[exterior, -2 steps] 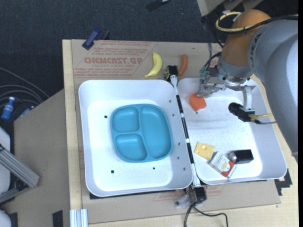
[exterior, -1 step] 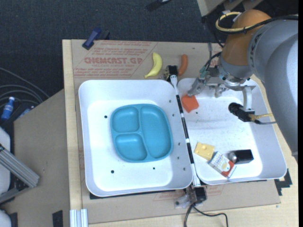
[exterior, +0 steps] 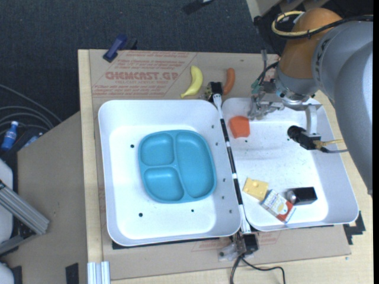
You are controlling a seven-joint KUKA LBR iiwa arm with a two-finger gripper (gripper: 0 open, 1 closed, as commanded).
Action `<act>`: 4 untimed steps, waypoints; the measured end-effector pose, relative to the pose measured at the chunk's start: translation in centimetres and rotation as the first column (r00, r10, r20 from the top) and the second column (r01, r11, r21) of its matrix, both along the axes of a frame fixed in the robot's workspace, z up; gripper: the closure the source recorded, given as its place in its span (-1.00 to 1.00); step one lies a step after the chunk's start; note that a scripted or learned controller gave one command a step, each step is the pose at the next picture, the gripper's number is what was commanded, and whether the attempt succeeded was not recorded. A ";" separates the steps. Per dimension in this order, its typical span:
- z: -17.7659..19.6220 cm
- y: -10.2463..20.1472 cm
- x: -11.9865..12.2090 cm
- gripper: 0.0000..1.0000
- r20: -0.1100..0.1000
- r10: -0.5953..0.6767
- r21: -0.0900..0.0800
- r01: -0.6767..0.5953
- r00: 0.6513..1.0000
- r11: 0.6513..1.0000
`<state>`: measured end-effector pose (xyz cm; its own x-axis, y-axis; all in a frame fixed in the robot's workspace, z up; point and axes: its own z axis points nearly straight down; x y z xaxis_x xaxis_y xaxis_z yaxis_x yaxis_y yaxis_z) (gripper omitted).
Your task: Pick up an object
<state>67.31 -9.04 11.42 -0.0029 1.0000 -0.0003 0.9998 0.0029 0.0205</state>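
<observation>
We cannot tell how the pincer (exterior: 260,106) stands, its tip being small and dark against the far rim of the right bin (exterior: 331,176), and we see nothing held in it. Just beside it, apart from it, lies a blocky orange object (exterior: 239,126); nearer us sit a yellow holed cheese wedge (exterior: 256,187), a small red-and-white packet (exterior: 276,205) and a black block (exterior: 303,195). In the left bin (exterior: 118,158) rests a smooth blue divided plate (exterior: 176,165).
</observation>
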 end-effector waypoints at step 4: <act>-2.2 -0.1 -0.2 -1.00 -0.007 -0.002 0.003 0.002 1.000 1.000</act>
